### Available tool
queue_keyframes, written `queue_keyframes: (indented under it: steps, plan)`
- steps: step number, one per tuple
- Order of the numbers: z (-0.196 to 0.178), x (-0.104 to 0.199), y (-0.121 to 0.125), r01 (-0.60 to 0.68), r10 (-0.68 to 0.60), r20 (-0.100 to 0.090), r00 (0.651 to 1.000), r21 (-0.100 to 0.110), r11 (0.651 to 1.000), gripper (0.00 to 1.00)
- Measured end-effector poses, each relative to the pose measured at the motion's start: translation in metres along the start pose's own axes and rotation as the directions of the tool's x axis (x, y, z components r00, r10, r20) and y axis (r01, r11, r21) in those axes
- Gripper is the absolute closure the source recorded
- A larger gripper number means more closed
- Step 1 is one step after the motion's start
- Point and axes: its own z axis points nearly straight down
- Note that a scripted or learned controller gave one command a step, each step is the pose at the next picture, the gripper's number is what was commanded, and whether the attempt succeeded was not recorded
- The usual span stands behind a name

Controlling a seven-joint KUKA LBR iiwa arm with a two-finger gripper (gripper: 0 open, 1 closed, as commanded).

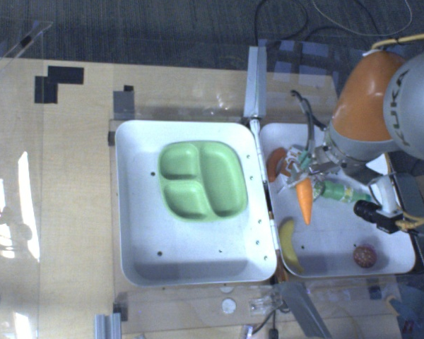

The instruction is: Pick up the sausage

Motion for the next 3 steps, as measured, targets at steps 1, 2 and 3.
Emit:
queue_keyframes:
  steps: [1, 2, 3]
  plan:
    - [0.0, 0.0, 0.034, 0.165, -0.165, 0.0, 0.986, -0.001, 0.986, 1.0]
    - [-0.004, -0.034, 0.043, 0.451, -0.451, 0.003, 0.892, -0.003, 0.892, 1.0]
    - [0.0, 0.005, 0.0, 0.322, -0.322, -0.001, 0.947, 0.0, 0.947, 1.0]
